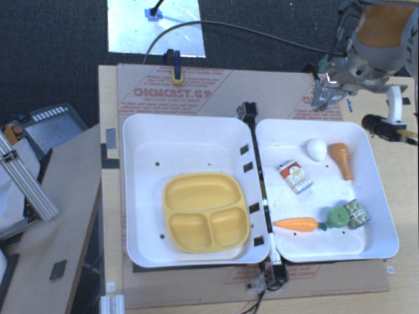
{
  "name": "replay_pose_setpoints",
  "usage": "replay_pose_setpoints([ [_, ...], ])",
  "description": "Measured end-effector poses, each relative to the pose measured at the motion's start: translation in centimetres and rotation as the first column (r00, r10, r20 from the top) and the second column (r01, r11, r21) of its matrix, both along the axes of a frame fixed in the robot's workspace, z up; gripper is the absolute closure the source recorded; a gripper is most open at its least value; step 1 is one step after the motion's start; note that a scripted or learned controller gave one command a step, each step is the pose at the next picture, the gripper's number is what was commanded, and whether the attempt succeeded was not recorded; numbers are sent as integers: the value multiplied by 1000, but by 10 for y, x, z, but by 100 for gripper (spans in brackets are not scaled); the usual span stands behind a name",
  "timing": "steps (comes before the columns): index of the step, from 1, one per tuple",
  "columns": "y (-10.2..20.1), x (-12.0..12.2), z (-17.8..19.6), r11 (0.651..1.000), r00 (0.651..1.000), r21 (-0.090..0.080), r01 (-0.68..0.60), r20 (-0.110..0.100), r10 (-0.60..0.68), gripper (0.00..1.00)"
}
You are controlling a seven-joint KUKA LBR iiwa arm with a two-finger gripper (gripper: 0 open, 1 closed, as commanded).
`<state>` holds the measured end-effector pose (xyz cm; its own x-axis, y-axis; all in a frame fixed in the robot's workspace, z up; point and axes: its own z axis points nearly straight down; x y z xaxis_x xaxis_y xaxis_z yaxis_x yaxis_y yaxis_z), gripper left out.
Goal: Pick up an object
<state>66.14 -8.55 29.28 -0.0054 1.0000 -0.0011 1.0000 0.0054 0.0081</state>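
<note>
Above the right bin's [376,175] far edge, gripper [325,100] hovering, grip state unclear, egg [317,150] below

arm: enters upper right, orange band showing | hand [325,101]: pointing down, fingers unclear

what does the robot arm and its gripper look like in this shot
The arm is a thick rounded body with a broad orange band and grey metal below it. Thin cables loop around its upper part. It narrows to a small silvery grey gripper with blurred bluish and reddish spots on it, too small to read as markings.
</note>
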Motion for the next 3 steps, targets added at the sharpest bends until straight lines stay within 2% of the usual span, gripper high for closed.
replay_pose_setpoints([
  [1, 60, -14, -13, 1000, 1000, 3, -4, -8, 4, 100],
  [2, 118, -22, -18, 1000, 1000, 3, -5, -7, 5, 100],
  [3, 164, -22, -41, 1000, 1000, 2, -3, -8, 3, 100],
])
